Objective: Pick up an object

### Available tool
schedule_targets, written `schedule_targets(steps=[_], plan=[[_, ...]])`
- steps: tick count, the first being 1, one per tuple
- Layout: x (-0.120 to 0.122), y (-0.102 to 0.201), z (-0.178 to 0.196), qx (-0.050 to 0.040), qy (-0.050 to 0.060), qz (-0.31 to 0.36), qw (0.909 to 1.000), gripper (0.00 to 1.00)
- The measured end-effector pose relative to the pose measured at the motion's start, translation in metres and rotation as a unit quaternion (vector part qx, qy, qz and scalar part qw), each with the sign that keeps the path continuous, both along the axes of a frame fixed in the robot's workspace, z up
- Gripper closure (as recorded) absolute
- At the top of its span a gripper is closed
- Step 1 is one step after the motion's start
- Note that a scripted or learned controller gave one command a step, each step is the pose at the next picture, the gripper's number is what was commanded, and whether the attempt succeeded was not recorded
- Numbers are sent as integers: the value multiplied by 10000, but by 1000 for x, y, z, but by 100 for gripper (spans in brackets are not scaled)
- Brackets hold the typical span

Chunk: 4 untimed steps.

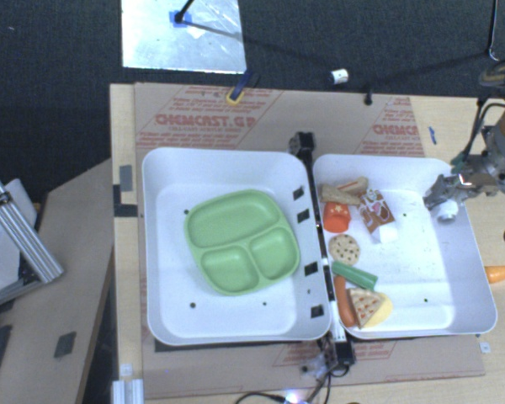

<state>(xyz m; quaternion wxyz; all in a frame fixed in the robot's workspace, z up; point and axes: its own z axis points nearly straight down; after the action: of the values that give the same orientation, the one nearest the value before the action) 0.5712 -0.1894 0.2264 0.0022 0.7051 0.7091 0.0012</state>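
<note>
Seen from above the bench: two shallow white bins sit side by side on a brown board printed in red with what reads as "CHEMCAST GP"; the left bin point(164, 183) holds a green three-compartment plate point(240, 241); the right bin point(454, 284) holds toy food crowded against its left wall. There, from the far end to the near: a sandwich point(343, 190); a brown-and-white packet point(376, 210), its print too small to read, with a small white cube point(388, 234) just beside it; a tomato point(337, 216); a chocolate-chip cookie point(343, 248); a green stick point(354, 273); a sausage point(344, 300); a pizza slice point(370, 307). An orange carrot point(502, 272) lies outside the bin on the right. The gripper point(445, 202) hangs over the right bin's far right part, well apart from the food; whether its fingers are wide or closed cannot be told.
</note>
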Motion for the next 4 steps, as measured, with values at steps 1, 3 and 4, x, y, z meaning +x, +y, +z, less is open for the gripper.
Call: schedule_targets(steps=[1, 3, 4], plan=[[-11, 41, -4, 10, 23, 9, 10000, 100], [-41, 159, -8, 16, 27, 15, 10000, 100], [-59, 220, -10, 22, 31, 25, 10000, 100]])
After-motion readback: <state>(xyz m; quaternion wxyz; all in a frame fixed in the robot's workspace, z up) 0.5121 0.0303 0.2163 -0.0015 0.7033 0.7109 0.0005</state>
